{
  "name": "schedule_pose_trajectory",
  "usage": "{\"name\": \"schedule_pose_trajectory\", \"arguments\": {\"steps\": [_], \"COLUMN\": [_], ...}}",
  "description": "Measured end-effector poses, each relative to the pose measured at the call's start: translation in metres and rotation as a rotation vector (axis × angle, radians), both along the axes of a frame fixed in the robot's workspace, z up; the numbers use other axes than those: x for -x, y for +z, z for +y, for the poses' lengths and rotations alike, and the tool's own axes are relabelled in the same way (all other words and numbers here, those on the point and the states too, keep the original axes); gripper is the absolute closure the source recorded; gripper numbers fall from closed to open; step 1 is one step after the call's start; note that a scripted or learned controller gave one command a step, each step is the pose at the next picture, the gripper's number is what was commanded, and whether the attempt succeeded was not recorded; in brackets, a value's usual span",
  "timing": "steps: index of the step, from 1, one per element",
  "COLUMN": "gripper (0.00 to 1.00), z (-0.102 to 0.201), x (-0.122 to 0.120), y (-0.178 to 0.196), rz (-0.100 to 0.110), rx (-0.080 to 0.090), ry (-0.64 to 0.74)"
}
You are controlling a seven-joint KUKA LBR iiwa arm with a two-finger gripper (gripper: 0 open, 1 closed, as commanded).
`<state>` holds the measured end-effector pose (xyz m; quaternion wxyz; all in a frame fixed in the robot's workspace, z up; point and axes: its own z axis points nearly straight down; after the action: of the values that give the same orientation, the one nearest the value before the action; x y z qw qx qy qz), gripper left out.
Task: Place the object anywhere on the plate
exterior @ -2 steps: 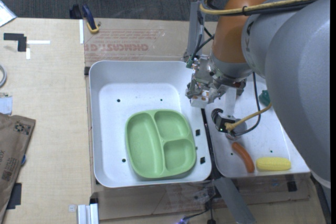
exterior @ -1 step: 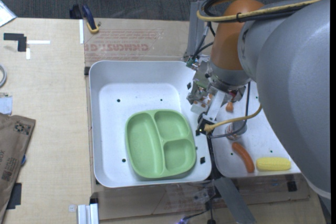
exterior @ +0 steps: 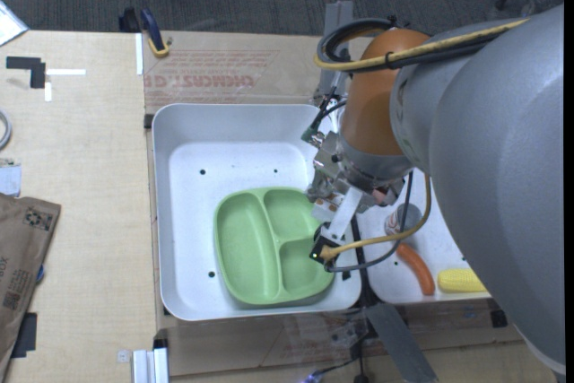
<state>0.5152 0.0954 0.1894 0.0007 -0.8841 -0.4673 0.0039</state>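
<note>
A light green divided plate (exterior: 265,242) lies in the left white bin (exterior: 179,193), toward its front right. My gripper (exterior: 323,193) hangs at the plate's right rim, over the wall between the two bins, and the wrist hides most of it. Nothing shows in its grasp. In the right bin an orange sausage-shaped toy (exterior: 416,269) and a yellow corn cob (exterior: 462,281) lie side by side near the front, to the right of the gripper.
The grey arm covers most of the right bin (exterior: 386,287). A small round greyish thing (exterior: 404,218) sits just behind the orange toy. Brown cardboard (exterior: 233,72) lies behind the left bin, and a blue-and-yellow clamp (exterior: 154,33) is at its far left corner.
</note>
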Motion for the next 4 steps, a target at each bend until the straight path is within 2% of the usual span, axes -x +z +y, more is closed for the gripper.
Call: {"name": "schedule_pose_trajectory", "arguments": {"steps": [1, 2, 3, 4], "gripper": [0.00, 1.00, 1.00, 1.00], "z": [0.000, -0.001, 0.027, 0.040], "x": [0.000, 0.000, -0.018, -0.087], "y": [0.000, 0.008, 0.048, 0.195], "rz": [0.000, 0.004, -0.003, -0.003], "rx": [0.000, 0.003, 0.001, 0.000], "ry": [0.000, 0.002, -0.064, 0.192]}}
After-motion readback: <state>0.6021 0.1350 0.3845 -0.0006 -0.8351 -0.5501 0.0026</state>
